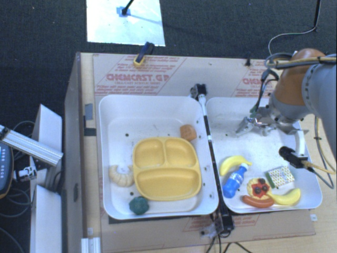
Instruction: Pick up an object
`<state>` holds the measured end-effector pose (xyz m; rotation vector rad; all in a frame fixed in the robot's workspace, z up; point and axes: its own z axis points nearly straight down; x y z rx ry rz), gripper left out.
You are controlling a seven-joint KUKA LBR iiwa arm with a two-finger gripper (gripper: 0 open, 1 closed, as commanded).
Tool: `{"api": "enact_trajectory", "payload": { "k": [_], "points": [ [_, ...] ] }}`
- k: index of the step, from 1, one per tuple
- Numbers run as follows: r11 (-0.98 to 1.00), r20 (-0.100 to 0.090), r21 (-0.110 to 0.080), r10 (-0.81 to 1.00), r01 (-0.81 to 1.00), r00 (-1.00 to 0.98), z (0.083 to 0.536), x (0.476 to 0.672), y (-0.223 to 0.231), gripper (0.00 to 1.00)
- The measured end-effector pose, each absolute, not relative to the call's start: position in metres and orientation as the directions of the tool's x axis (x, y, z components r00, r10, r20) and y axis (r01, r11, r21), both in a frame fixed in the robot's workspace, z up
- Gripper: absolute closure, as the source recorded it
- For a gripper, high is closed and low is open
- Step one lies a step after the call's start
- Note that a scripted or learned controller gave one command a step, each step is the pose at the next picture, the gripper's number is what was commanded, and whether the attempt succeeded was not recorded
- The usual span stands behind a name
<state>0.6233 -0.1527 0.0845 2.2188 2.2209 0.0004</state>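
Observation:
In the right bin lie a yellow banana, a blue bottle, a red and yellow pizza toy, a second banana and a small checkered block, all along the near half. My gripper hangs over the bare far part of that bin, above and behind the banana and bottle. Its metal fingers stand spread open with nothing between them. The grey arm with its orange band comes in from the right.
The left bin holds a yellow divided plate, a tan croissant-shaped toy, a dark green lump and a small orange-brown piece. A black divider rail runs between the bins. Cables trail at the right edge.

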Motion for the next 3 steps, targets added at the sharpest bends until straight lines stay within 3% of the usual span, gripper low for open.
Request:
{"api": "enact_trajectory", "payload": {
  "k": [1, 2, 3],
  "points": [
    [0.000, -0.002, 0.000, 1.000, 1.000, 0.000, 0.084, 0.522, -0.208, 0.00],
    [0.005, 0.001, 0.002, 1.000, 1.000, -0.005, 0.084, 0.576, -0.129, 0.00],
    [0.002, -0.003, 0.006, 1.000, 1.000, -0.002, 0.145, 0.643, -0.208, 0.00]
  ]
}}
